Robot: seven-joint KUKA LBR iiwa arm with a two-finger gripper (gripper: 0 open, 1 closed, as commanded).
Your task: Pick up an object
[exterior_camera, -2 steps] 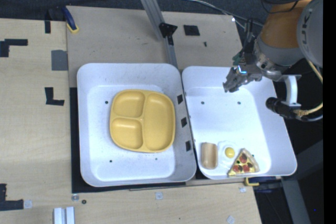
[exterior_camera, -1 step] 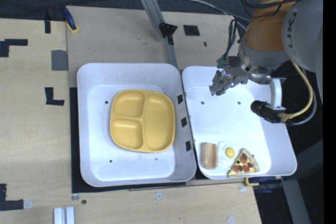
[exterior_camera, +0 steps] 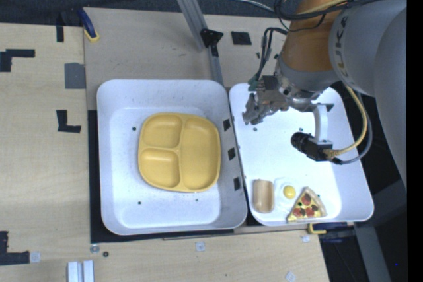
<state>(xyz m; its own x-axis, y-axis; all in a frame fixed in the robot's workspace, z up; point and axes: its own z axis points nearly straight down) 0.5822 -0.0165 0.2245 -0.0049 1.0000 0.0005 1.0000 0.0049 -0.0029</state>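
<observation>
Three-sectioned glossy yellow plate, rounded corners

Two bins side by side on bench. Left bin: divided plate lying near centre, well apart from all walls. Right bin: three small items in a row along near edge — bread-like piece leftmost, just beside wall shared w/ left bin; fried-egg toy in middle, just beside it; pizza slice toy rightmost, touching or nearly touching egg. Gripper over far-left part of right bin, well apart from the row. Arm entering from right, above far side of right bin.
</observation>
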